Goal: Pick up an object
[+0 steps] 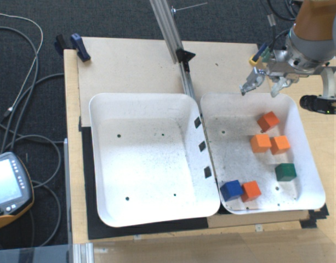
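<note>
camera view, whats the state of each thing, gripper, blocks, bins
gripper: open, holding nothing, above the right bin's far rim
orange blocks: four, loose in the right bin
green block: loose, right bin
blue block: touching an orange block
right bin: holds all blocks

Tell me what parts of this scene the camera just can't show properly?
- Arm: cut off by the camera view's top and right edges.
- Device with a screen: cut by the left edge, screen unreadable.
- Dark specks in left bin: too small to identify.
- Blue block: its far sides are hidden.
</note>
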### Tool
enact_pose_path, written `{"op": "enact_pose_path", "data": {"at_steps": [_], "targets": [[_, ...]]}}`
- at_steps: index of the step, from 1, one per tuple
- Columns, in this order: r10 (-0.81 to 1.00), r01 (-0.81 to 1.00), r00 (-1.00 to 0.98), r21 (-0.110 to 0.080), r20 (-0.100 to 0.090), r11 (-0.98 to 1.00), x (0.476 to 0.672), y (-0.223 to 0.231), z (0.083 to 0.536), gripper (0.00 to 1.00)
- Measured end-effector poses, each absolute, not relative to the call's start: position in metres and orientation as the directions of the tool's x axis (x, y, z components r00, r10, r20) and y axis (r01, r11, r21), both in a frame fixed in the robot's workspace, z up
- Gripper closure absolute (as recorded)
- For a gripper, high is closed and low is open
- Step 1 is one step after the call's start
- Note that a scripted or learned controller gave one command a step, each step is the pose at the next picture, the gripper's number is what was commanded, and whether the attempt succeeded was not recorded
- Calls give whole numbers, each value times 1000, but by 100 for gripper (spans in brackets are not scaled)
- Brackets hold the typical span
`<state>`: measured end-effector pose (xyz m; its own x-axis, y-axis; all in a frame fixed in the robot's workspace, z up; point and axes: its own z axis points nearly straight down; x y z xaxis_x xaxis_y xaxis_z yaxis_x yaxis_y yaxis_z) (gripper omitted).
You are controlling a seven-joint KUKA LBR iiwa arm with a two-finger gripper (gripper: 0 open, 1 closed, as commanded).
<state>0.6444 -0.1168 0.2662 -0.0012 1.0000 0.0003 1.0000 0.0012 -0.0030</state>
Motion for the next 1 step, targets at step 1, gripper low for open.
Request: {"op": "enact_pose_path", "data": {"at_steps": [1], "targets": [[1000,1000,5,-9,-1,-5,656,-180,187,0]]}}
